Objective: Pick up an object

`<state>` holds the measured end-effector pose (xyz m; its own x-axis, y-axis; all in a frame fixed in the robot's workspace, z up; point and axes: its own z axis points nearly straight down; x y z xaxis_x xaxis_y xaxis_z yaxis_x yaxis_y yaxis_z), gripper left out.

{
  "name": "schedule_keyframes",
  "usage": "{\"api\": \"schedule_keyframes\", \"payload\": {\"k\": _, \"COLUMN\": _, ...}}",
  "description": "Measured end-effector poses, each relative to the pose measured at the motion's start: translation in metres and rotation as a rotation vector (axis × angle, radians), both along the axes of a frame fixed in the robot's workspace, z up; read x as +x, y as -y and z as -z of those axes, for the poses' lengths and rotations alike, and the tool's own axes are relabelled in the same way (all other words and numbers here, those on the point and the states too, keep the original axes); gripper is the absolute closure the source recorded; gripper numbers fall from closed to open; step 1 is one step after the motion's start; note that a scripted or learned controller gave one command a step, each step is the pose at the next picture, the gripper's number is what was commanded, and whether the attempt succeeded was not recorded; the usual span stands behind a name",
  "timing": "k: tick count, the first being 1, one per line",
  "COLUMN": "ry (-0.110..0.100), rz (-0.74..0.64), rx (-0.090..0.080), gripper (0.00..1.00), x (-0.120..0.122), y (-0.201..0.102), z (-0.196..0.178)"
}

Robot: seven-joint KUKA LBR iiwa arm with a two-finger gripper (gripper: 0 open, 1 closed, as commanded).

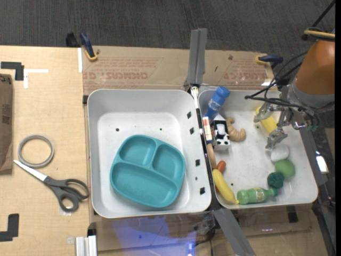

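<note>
Where the arm [318, 68] leans in from the right over the right bin [250, 156], its grey body and orange band sit high at that bin's far right corner, and the gripper [277, 127] hangs down from it with cables looped above; whether the claw is spread or pressed together cannot be told from this slanted view, nor whether it pinches anything; a yellow block [268, 123] lies just beside it on the left, touching or overlapping its metal, contact unclear; directly below the claw rests a white object [278, 153], and further below a green round toy [284, 167] and a dark green ball [275, 180]; well below and to the left a green bottle [254, 195] lies on its side, long axis running left to right along the near wall; left of that a banana [222, 185] lies slanted, long axis running from upper left to lower right; to the claw's left are a tan curved piece [237, 134], a black-and-white cow toy [220, 133] and a blue bottle [217, 101] tilted toward the upper right; far to the left, the left bin [101, 111] holds a teal divided plate [147, 170]; beyond it, scissors [58, 185] and a tape ring [35, 150] lie on the bench.
</note>
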<state>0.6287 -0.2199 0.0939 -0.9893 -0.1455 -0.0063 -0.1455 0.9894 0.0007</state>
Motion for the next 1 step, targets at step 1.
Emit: {"api": "schedule_keyframes", "payload": {"k": 1, "ry": 0.007, "rz": 0.000, "rx": -0.002, "gripper": 1.00, "x": 0.0019, "y": 0.0003, "z": -0.0116}}
